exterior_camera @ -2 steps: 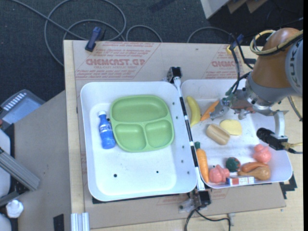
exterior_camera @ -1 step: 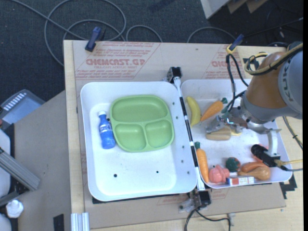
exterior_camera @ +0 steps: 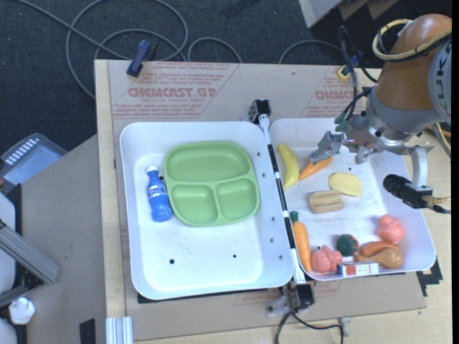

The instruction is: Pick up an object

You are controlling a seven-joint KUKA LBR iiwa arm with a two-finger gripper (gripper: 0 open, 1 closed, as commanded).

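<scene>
The gripper (exterior_camera: 331,144) is seen low over the far part of the right bin (exterior_camera: 424,229), with the arm (exterior_camera: 412,70) reaching in from the right. A small orange carrot (exterior_camera: 315,168) lies tilted directly beneath and just in front of the gripper, with a yellow banana (exterior_camera: 288,165) just to its left against the bin's left wall. Whether the carrot is actually gripped cannot be told, since the tool's state is not resolved at this angle and the carrot appears to rest on the bin floor. The step in hand is judged to be the approach or closing phase of a grasp on the carrot. The next move is judged to call for a firm closure centred on the carrot's body, followed by a straight lift, so that the banana is not nudged. Nearer in the same bin, a pale yellow piece (exterior_camera: 346,184) and a tan bread roll (exterior_camera: 325,201) are seen. In the left bin (exterior_camera: 136,192) a green divided plate (exterior_camera: 211,181) and a blue bottle (exterior_camera: 158,194) are placed side by side.
</scene>
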